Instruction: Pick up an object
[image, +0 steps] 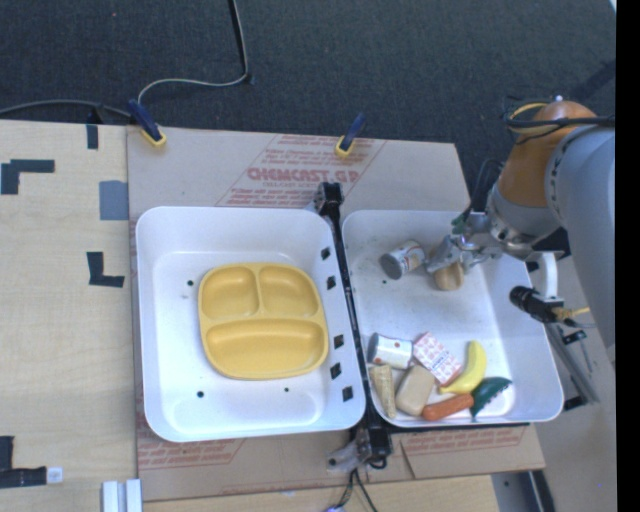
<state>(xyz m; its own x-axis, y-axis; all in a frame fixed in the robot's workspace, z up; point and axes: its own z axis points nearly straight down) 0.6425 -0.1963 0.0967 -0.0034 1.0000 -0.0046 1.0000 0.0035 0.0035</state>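
At right of centre we see the gripper (452, 258) low in the right bin (520, 345), beside a small can (402, 260) and over a tan object (448, 277); its jaw state we cannot tell. The left bin (165, 330) holds a yellow divided plate (264, 320); toy foods (432, 375) cluster lower right.

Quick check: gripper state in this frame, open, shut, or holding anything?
Gripper: low in the right bin, between a small can and a tan object; open or shut cannot be told, and no grasp is visible.
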